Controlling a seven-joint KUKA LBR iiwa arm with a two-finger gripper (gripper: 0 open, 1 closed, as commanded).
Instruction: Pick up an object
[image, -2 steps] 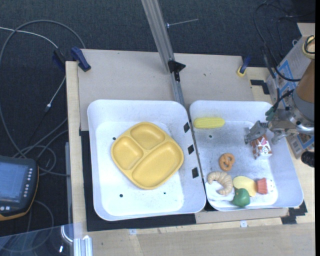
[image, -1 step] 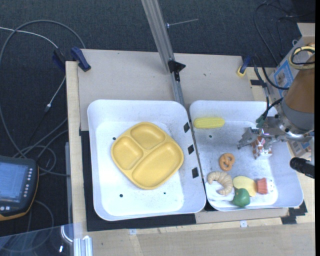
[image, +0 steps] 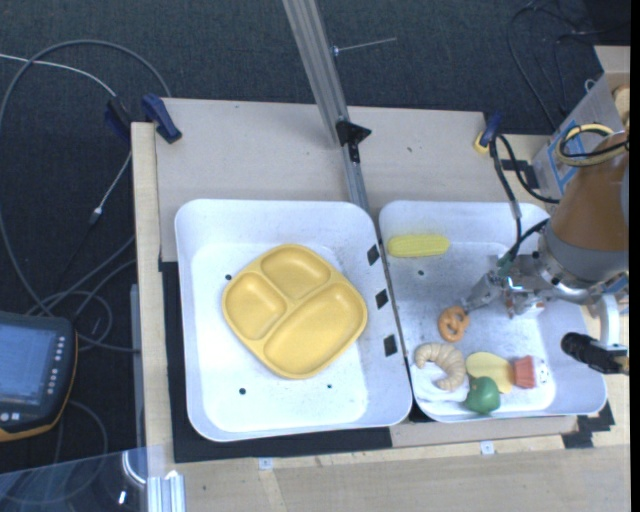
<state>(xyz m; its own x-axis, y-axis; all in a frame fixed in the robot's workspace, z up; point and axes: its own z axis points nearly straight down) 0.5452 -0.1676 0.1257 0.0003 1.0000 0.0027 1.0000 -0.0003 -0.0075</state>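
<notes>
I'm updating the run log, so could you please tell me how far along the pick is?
Nothing looks picked up yet: the pretzel, corn cob, croissant and green pepper all lie on the right bin. In hand: the pincer sits low, just right of the pretzel, with nothing visibly between its fingers. Left: the grasp and lift.

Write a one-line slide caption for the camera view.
Gripper poised over pretzel in right bin; yellow tray in left bin.

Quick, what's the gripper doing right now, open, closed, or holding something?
Gripper: cannot be told from this view. It sits low in the right bin, just above the small orange pretzel, with nothing visibly held.
</notes>
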